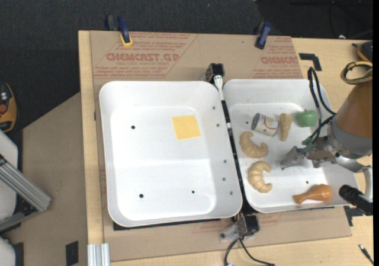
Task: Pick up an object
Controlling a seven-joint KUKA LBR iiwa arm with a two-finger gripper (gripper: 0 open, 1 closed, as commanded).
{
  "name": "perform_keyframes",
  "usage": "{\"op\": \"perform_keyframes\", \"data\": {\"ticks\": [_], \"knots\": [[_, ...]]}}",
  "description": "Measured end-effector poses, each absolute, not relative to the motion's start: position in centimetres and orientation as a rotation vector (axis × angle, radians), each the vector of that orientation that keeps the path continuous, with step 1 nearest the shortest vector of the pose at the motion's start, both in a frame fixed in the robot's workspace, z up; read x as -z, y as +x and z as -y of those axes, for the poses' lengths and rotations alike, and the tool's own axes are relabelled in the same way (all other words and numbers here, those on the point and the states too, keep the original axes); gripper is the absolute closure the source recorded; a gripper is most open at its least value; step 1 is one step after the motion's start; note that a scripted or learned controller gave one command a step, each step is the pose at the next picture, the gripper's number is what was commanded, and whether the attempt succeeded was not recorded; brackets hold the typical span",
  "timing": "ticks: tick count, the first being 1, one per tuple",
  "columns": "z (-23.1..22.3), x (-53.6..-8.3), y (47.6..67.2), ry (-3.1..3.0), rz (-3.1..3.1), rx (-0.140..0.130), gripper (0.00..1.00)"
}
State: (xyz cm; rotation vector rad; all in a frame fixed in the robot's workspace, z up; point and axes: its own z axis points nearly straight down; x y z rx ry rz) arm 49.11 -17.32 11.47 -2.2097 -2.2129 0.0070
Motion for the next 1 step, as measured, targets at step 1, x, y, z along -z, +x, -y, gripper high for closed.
{"op": "perform_keyframes", "data": {"ticks": [1], "knots": [[9.69,-17.23,52.89,-2.213,2.235,0.010,0.00]]}}
